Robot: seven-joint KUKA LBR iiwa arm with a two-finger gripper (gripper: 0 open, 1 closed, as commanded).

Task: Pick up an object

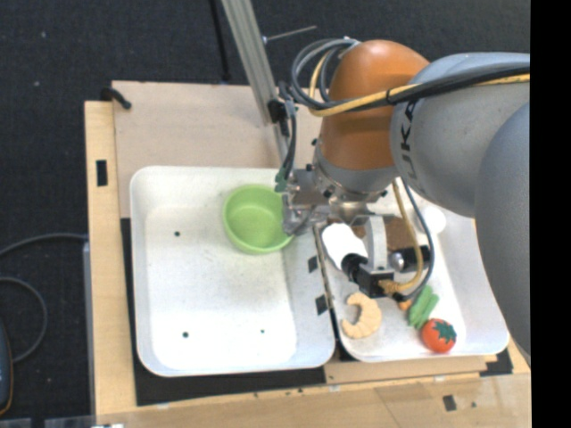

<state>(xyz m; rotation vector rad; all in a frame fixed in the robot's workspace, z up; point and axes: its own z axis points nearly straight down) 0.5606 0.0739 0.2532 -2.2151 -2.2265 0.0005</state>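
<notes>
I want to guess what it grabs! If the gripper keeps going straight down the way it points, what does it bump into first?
Probably the green bowl. The gripper sits right at the bowl's right rim in the left bin, pointing down. Height is hard to judge from above, so it could slip just beside the rim instead.

Green bowl, red tomato, white bins.
</notes>
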